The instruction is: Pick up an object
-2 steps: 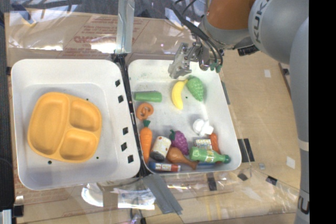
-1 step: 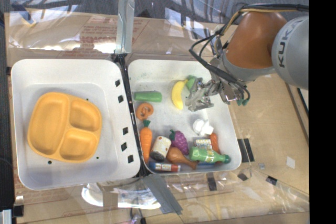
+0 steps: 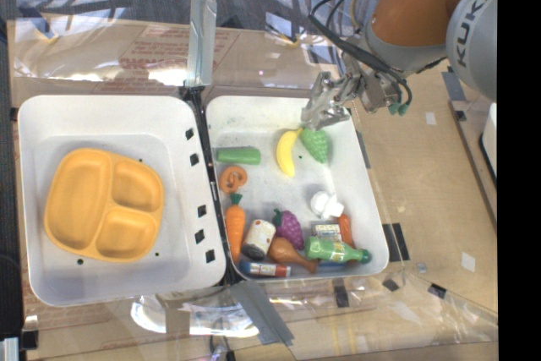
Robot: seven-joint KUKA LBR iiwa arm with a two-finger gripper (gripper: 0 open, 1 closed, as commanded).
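Arm: the grey arm (image 3: 473, 4) with its orange band enters from the upper right of the frame, cables looping over its wrist.
Claw: the claw (image 3: 324, 116) hangs over the upper right corner of the right bin (image 3: 372, 207), its metal parts pointing down and to the left.
Claw state: I cannot tell how it stands, nor whether it has hold of anything; the tips merge with the top of the green grapes.
Green grapes: the green grapes (image 3: 317, 145) lie directly below the claw tip in the frame, seemingly touching it at their upper edge.
Banana: the yellow banana (image 3: 287, 153) lies just left of the green grapes, standing nearly vertical in the frame.
Green vegetable: a long green vegetable (image 3: 237, 155) lies left of the banana, near the bin's left wall.
Lower cluster: an orange round piece (image 3: 233, 178), a carrot (image 3: 235, 226), purple grapes (image 3: 290, 227), a white piece (image 3: 325, 204), a green bottle (image 3: 336, 251) and a brown drumstick (image 3: 290, 254) crowd the lower part of the right bin, well apart from the claw.
Left bin: the left bin (image 3: 51, 123) holds a yellow divided plate (image 3: 103, 204).
Surface: the surface (image 3: 423, 182) under both bins is brown board covered with clear film.
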